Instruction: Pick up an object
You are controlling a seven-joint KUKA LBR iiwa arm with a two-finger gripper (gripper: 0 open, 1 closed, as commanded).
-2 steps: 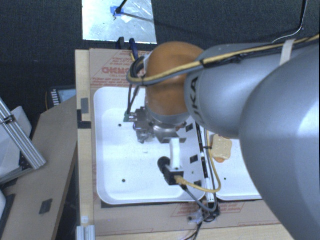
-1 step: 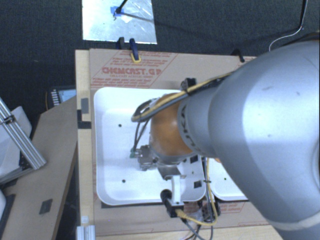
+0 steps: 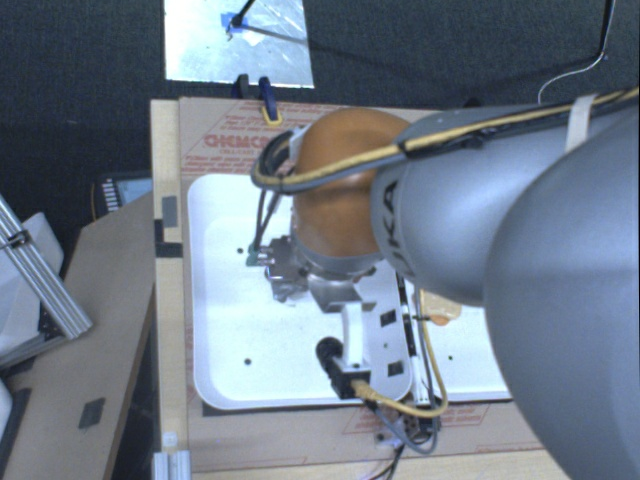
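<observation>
Camera view looks straight down the grey arm (image 3: 500,218), which reaches in low and bends its wrist downward, the smooth orange band (image 3: 335,188) bulging above the metal gripper (image 3: 292,273). The gripper hangs over the middle of a shallow white bin (image 3: 215,298) of glossy plastic with rounded corners, and the wrist hides it enough that I cannot tell whether it is open or closed. A small tan object (image 3: 441,315) lies near the gripper on the side toward the arm's base, partly covered by the arm. Under the bin sits flat brown cardboard (image 3: 225,140) with red print, and beyond the gripper lies a crinkled silvery sheet (image 3: 235,28).
</observation>
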